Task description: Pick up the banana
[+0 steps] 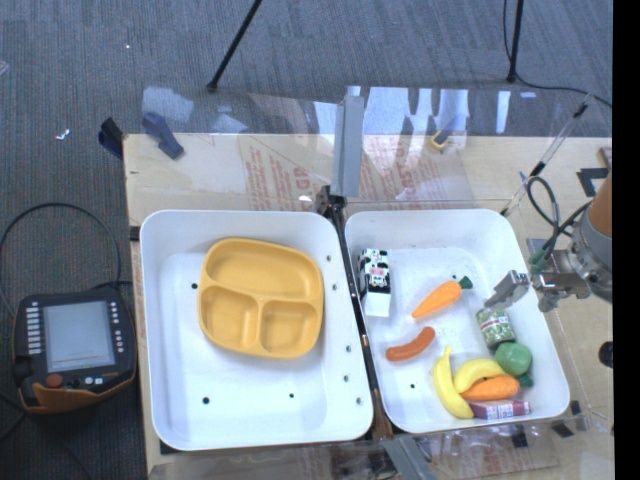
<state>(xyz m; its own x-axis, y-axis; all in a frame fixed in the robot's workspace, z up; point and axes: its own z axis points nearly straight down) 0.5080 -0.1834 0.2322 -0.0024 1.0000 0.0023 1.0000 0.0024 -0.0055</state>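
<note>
Below and left of the metal two-finger tool (pixel 512 290), jaw state unreadable, curved yellow plastic banana (pixel 452 382) lies against an orange carrot (pixel 491 388) and green fruit (pixel 513 357); best descend on its freer left curve, squarely across it.

Yellow banana (pixel 449 386), curved, lying flat, right bin's front

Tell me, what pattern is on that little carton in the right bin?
Black and white cow-like patches on the carton, seen best in the overhead camera view.
</note>
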